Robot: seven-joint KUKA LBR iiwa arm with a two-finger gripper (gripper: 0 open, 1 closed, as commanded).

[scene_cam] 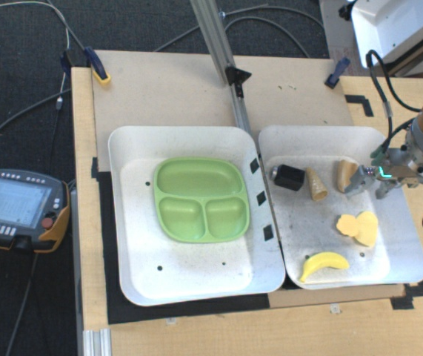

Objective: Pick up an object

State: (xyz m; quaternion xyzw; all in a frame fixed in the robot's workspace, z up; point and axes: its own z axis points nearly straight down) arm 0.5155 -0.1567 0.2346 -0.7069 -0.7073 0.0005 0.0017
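Looking at the right white bin (418,262), the closest thing to grab is the tan wedge-shaped block (345,174), sitting near the far wall just left of the gripper (369,186). Its long axis runs roughly toward and away from the camera. The two fingers are spread a bit and hold nothing. A yellow heart-shaped foam piece (358,228) lies just in front of the gripper, a yellow toy banana (324,264) further forward, a tan cone (315,185) and a black block (289,177) off to the left. The green divided plate (200,200) sits in the other bin, well apart.
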